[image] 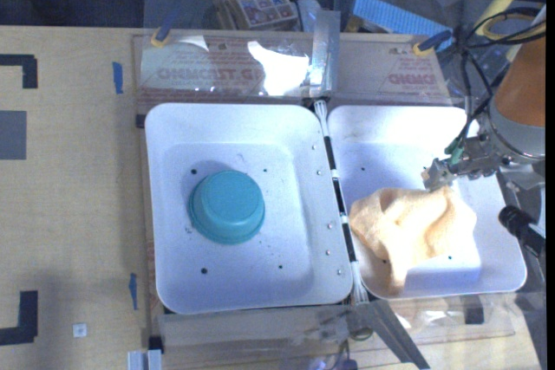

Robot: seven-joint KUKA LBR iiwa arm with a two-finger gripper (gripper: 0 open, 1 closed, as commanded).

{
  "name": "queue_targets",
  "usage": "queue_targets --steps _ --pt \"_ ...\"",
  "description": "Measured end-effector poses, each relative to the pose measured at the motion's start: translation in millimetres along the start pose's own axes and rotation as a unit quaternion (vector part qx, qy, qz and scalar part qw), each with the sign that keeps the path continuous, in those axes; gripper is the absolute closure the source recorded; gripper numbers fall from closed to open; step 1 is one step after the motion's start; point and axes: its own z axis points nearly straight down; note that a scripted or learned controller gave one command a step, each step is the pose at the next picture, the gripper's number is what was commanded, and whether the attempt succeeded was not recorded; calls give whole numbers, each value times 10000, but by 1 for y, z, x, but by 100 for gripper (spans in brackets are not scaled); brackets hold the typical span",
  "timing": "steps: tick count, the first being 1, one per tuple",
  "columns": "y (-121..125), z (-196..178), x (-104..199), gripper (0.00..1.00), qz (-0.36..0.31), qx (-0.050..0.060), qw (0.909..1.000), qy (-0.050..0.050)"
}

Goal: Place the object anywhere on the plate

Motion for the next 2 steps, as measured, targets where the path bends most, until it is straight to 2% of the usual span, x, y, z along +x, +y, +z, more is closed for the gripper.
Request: queue_targets --steps 1,2 --pt "1 15 2 100 -19 9 10000 11" --pt "27 5 44 100 -2006 -23 9797 -7"
